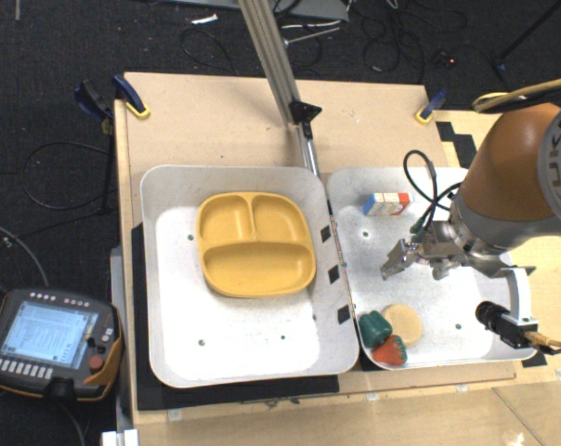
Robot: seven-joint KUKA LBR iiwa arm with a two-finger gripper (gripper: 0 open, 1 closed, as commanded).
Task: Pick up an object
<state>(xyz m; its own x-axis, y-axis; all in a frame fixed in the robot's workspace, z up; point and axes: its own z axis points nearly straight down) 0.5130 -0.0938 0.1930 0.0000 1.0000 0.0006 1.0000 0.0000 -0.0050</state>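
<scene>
In the right bin [355,189] a small white box with red and blue ends [387,203] lies near the far wall. A tan round disc [403,322], a green block [374,325] and a red piece [389,349] huddle at the near left corner. My gripper [398,259] hangs over the bin's middle, pointing left, between the box and the disc. Its fingers stand apart with nothing between them.
The left bin [169,249] holds a yellow divided plate [256,243]. A metal pole [273,49] slants down to the seam between the bins. A teach pendant [48,342] lies on the floor at left. Clamps grip the bench's far corners.
</scene>
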